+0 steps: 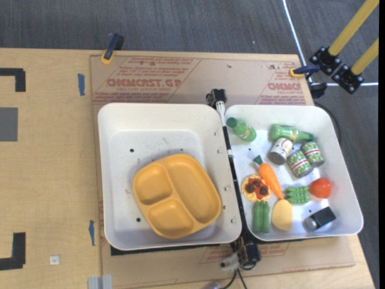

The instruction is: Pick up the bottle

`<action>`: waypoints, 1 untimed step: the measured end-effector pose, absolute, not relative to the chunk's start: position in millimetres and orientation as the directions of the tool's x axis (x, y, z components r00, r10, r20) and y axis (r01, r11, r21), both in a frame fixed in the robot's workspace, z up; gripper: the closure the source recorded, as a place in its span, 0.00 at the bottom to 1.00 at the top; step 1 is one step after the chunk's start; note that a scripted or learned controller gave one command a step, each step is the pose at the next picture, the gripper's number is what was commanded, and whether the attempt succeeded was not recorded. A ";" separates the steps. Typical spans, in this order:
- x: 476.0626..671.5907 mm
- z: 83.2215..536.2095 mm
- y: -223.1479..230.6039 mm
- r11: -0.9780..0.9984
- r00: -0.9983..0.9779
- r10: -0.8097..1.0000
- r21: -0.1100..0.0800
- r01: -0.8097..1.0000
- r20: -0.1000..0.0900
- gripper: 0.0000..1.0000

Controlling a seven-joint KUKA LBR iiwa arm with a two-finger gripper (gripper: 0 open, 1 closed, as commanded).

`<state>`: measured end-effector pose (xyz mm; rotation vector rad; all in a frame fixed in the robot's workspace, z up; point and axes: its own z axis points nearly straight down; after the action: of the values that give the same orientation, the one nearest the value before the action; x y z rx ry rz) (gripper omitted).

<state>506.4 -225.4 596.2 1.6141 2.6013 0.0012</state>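
Observation:
A small green bottle (242, 130) with a pale cap lies in the right bin (341, 161), at its far left corner close to the divider. A longer green bottle (290, 132) lies on its side farther right, along the bin's back wall, just above a silver can (278, 151).
The right bin also holds two labelled cans (305, 159), a carrot (271, 180), a tomato (320, 187), a lemon (281, 215), green beans (260, 216) and a dark block (319, 218). A yellow divided plate (175, 195) sits in the left bin (114, 161).

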 end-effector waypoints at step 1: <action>506.4 596.1 -225.5 0.445 -0.441 0.895 0.043 0.895 -0.067 0.00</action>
<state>506.4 -225.5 596.1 1.6146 2.6013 0.0010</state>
